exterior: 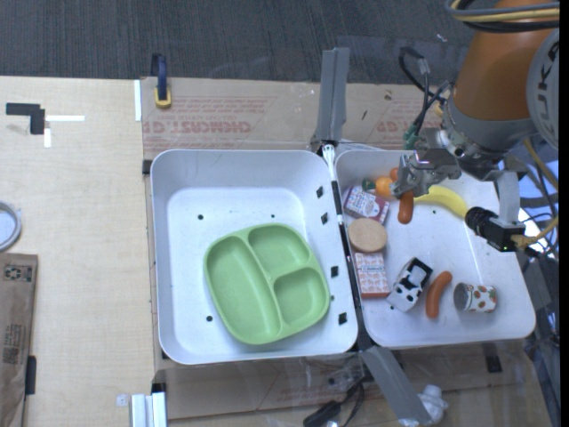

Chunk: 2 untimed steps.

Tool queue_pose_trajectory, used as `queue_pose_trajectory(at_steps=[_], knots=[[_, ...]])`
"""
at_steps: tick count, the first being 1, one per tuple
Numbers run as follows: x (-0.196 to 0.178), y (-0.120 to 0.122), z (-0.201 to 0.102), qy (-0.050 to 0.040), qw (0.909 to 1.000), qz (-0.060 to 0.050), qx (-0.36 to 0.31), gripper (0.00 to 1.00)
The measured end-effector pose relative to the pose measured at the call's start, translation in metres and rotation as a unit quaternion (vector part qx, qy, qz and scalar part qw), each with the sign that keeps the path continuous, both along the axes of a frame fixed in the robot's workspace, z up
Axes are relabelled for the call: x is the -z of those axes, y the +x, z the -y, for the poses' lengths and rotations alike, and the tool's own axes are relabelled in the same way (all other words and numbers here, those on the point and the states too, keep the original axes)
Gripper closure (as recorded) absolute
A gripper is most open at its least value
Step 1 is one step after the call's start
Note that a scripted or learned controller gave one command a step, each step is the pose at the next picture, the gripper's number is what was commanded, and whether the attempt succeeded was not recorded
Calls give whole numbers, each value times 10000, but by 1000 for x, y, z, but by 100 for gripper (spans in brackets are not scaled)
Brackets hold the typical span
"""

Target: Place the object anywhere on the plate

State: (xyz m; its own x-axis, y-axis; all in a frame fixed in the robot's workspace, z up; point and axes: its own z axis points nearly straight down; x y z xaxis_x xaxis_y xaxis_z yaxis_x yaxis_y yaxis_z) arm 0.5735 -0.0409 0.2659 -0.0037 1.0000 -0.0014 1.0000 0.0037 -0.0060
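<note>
Green and three-sectioned, the plate [267, 283] lies in the left bin [178, 194], tilted a little off square with the bin walls. The gripper [406, 188] hangs over the upper left part of the right bin [507, 318], below the arm's orange band [502, 56]. An orange-red sausage [406, 209] stands nearly upright right under the fingers; it looks clamped between them, though the dark metal blurs into it at the top, so the grip is likely rather than certain. Just beside it to the right lies a yellow banana [447, 201], and a small orange fruit [383, 186] sits to its left. Lower in the same bin are a pink packet [364, 204], a round tan biscuit [367, 235], a patterned box [372, 274], a black-and-white cow toy [409, 285], a second sausage [436, 294] and a spotted cup [476, 298]. Both bins rest on the counter [71, 203].
</note>
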Motion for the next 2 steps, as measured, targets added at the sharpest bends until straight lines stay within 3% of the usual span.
queue_pose_trajectory(at_steps=[1,2], knots=[[-1,-41,-100,-8,9999,-9,-152,100],[0,-48,-151,4,9771,-18,-2126,100]])
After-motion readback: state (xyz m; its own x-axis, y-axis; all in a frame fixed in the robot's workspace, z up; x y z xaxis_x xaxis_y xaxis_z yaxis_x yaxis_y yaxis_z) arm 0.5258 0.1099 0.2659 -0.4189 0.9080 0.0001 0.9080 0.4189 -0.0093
